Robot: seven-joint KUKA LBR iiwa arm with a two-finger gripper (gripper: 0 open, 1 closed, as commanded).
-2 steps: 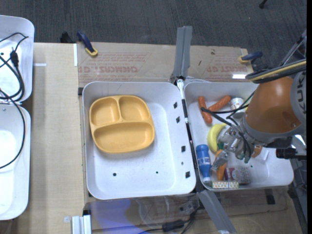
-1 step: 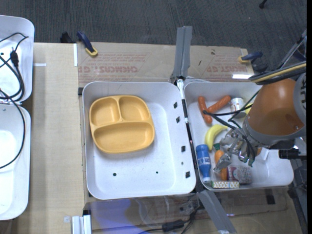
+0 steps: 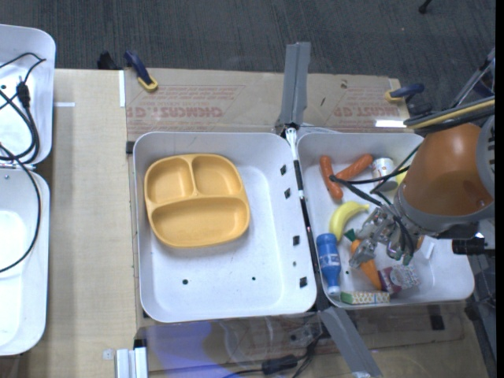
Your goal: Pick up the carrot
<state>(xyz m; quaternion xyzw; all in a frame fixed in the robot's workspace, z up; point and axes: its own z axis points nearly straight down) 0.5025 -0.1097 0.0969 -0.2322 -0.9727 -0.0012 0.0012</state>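
End effector (image 3: pixel 376 239) low in right bin (image 3: pixel 449 290), finger state impossible to tell amid clutter. Carrot (image 3: pixel 367 271) just below, toward near wall, long axis roughly up-down in view. Banana (image 3: pixel 345 217) left; bottle (image 3: pixel 329 263) farther left.

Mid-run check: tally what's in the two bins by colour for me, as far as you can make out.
Yellow: 2, the divided plate in the left bin and the banana.
Orange-red: 3, two sausages and the carrot under the gripper.
Blue: 1, the bottle.
Silver: 1, the can.
Total: 7; small items near the front wall are unclear.
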